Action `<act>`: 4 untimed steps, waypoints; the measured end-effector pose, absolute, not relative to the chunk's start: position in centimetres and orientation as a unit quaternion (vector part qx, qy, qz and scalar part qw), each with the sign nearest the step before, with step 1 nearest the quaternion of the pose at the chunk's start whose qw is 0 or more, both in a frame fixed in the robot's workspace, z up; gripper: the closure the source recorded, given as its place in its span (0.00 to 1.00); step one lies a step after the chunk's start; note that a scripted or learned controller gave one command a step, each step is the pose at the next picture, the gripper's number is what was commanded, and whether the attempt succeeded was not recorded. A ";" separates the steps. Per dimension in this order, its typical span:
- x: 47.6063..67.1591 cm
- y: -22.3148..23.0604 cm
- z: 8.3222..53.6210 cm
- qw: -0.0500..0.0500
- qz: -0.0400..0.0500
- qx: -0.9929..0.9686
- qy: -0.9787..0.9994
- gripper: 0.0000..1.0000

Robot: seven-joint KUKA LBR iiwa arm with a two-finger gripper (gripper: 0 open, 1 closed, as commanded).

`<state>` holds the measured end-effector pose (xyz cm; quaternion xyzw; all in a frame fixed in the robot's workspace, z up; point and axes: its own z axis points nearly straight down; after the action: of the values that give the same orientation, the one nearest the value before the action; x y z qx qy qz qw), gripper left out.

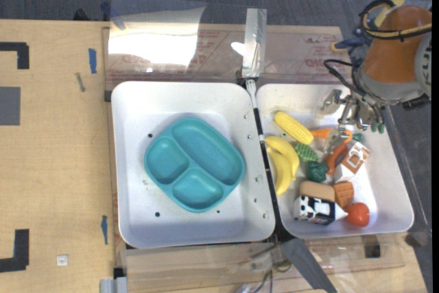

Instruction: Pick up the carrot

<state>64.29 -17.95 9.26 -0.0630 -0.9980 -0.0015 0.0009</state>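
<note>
A small carton (354, 158) and corn cob (293, 127) are crowding the carrot (334, 156), lying diagonally, tip pointing lower-left; finger spread is unclear.

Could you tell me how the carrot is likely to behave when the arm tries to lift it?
The carrot looks like stiff toy plastic, probably light. Its tapered shape may slip or roll. It lies crowded against the small carton and broccoli, so neighbours may shift.
</note>
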 end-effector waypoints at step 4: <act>59.5 -10.7 10.0 -0.007 0.000 0.115 -0.993 1.00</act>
<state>59.49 -10.68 10.00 0.1151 -0.9933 0.0002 -0.0075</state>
